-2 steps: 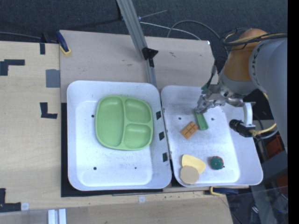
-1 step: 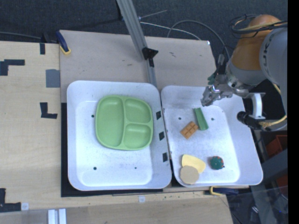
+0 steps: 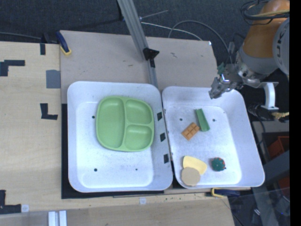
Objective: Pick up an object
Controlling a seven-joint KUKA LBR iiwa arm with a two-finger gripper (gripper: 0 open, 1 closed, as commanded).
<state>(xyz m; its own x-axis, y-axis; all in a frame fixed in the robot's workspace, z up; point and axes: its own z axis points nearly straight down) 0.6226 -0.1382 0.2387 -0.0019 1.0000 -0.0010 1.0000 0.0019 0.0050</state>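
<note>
The gripper hangs over the far right corner of the right bin, close to its rim, with nothing between the jaws; whether the jaws stand apart or together I cannot tell at this size.

Any piece in that bin would serve the task. Nearest, just below and a little left of the jaws, lies a green stick, long and narrow, angled slightly. It looks like a stiff, light toy piece; I judge it the easiest target, taken across its narrow width at mid-length, with the jaws turned square to its long axis. Just left of its lower end sits an orange waffle, small, flat and gridded, probably rigid plastic; its low profile gives little to pinch, so the edges would be the place.

Well below the jaws, near the bin's front wall, a yellow wedge overlaps a tan disc; the two touch, so closing on one would likely disturb the other. Beside them, to the right, a small green ball with a red spot looks round and liable to roll away under a poorly centred pinch.

Far left of the jaws, in the left bin, rests a green tray with three compartments: broad, shallow, and graspable only at its rim. Both bins sit on the tabletop.
</note>
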